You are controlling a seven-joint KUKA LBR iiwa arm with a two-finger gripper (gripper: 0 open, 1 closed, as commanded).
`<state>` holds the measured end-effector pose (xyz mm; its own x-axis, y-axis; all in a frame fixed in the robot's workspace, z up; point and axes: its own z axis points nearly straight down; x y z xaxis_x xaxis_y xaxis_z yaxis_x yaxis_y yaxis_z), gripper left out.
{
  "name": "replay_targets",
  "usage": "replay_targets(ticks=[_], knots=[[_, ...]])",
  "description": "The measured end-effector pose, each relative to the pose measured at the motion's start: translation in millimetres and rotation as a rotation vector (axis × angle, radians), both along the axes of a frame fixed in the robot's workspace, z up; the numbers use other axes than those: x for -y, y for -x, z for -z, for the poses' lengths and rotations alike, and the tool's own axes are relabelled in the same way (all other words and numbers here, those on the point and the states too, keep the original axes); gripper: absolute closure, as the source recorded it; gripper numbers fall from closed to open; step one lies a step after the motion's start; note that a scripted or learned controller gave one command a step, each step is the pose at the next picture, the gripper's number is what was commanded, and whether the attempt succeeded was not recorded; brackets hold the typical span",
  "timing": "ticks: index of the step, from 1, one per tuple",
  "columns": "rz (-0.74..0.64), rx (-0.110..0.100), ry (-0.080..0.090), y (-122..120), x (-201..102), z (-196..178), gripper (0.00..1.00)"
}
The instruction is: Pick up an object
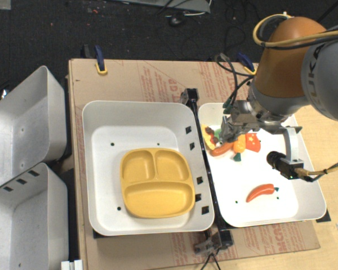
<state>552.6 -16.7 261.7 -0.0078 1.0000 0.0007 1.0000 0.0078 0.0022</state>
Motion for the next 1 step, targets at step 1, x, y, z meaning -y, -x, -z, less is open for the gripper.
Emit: replay_targets(ticks=[1], knots=[[0.001, -0.002, 0.001, -16.8, -45.1, 14.0, 1.00]])
